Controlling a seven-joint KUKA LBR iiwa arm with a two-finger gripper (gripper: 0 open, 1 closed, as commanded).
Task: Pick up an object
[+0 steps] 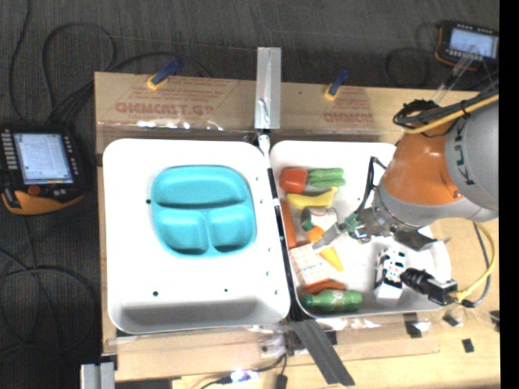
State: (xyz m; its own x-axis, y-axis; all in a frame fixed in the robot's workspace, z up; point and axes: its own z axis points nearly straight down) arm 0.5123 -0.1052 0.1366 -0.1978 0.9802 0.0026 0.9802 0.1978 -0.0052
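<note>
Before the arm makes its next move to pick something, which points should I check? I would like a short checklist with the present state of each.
1. Gripper is over the right bin: ok.
2. Objects within reach under it, such as the yellow piece: ok.
3. An object is between the fingers: cannot tell.
4. Fingers open or shut: cannot tell.
5. Green piece lies free near the front wall: ok.
6. Blue tray in the left bin is away from the arm: ok.
</note>
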